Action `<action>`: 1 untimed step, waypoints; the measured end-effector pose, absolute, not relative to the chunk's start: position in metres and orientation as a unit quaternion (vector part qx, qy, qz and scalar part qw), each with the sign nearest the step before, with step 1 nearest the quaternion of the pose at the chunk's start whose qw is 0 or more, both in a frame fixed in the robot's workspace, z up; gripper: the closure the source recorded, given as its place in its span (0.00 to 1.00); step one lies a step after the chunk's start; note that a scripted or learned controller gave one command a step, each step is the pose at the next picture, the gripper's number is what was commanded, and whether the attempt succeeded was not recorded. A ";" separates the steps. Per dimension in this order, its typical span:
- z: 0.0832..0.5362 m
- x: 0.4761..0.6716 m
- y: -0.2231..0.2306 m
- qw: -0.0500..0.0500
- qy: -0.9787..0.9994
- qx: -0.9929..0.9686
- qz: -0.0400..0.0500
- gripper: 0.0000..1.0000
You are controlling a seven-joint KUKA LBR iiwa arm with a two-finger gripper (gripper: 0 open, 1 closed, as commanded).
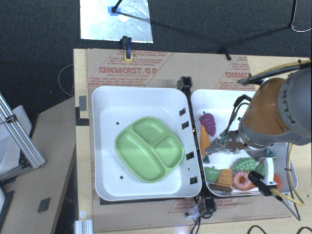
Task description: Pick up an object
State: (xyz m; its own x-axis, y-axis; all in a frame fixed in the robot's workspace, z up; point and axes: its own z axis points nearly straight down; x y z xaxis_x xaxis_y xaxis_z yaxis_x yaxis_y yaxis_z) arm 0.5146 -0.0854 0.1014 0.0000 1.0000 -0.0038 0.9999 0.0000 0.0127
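The right bin (pixel 222 97) holds several toy foods. Purple grapes (pixel 208 123) lie near its left wall, with an orange carrot (pixel 204 141) just below them. Along the front edge lie a green piece (pixel 211 173), a tan waffle-like piece (pixel 224 178), a pink donut (pixel 241 180) and a green leafy piece (pixel 246 165). My gripper (pixel 212 148) hangs low over the bin's left half, right beside the carrot's lower end and above the green piece. Nothing is visibly held.
The left bin (pixel 105 130) carries a green divided plate (pixel 149 149). A black divider (pixel 193 140) with clips runs between the bins. A red piece (pixel 276 180) peeks out at the right bin's front right corner. The arm covers the right bin's right side.
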 end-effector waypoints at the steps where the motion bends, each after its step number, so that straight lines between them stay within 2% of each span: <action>1: 0.109 0.514 -0.085 0.005 0.707 0.707 0.003 1.00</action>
State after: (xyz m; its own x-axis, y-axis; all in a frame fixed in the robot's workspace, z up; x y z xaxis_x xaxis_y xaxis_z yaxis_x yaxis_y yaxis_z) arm 0.5141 -0.0848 0.1092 0.0008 1.0000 -0.0030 0.9999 -0.0007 0.0107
